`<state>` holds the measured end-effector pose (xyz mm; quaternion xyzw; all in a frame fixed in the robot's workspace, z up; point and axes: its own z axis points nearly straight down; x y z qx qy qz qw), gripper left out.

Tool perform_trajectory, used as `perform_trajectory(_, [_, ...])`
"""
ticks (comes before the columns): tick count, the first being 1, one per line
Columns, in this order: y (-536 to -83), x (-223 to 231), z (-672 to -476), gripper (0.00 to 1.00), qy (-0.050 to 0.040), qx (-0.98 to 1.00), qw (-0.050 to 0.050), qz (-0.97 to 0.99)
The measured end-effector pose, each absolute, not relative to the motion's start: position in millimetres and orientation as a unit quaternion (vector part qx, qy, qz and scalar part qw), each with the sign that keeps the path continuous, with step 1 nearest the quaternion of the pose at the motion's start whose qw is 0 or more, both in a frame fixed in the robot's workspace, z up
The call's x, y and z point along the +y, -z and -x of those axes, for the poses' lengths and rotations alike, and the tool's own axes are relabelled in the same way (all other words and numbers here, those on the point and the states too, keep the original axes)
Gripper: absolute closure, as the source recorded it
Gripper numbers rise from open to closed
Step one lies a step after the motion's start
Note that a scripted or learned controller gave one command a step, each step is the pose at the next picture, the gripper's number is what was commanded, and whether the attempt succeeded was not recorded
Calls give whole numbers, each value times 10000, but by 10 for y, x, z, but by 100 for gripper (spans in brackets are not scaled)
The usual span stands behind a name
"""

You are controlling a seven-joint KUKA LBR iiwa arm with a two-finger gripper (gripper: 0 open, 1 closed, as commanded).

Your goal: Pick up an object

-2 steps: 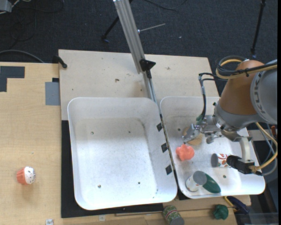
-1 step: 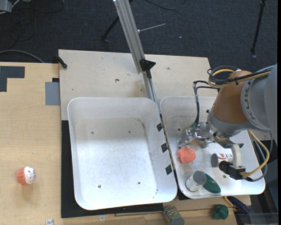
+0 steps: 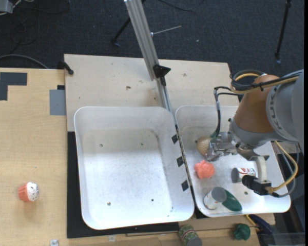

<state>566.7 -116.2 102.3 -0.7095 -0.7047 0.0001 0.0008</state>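
Observation:
The arm reaches in from the right over the right bin (image 3: 192, 118), and my gripper (image 3: 214, 151) hangs low near that bin's left side. It sits right beside a tan rounded object (image 3: 202, 146) and just above an orange-red lumpy ball (image 3: 205, 169). Whether anything sits between the fingers cannot be made out. Further toward the front of the bin lie a grey-and-white cup with a green piece (image 3: 222, 198) and a small white tube with red print (image 3: 244, 172).
The left bin (image 3: 92, 118) lies beside it, separated by a rim with black clips. An aluminium rail (image 3: 146, 42) slants in from above. A red-and-white toy (image 3: 29, 191) rests on the wooden table at left. Two green objects (image 3: 241, 231) lie below the right bin.

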Motion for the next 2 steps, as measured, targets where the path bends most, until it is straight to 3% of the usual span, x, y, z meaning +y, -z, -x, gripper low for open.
perform_trajectory(2, [-2040,-1212,-5790,100,6,-7073,-8,7069])
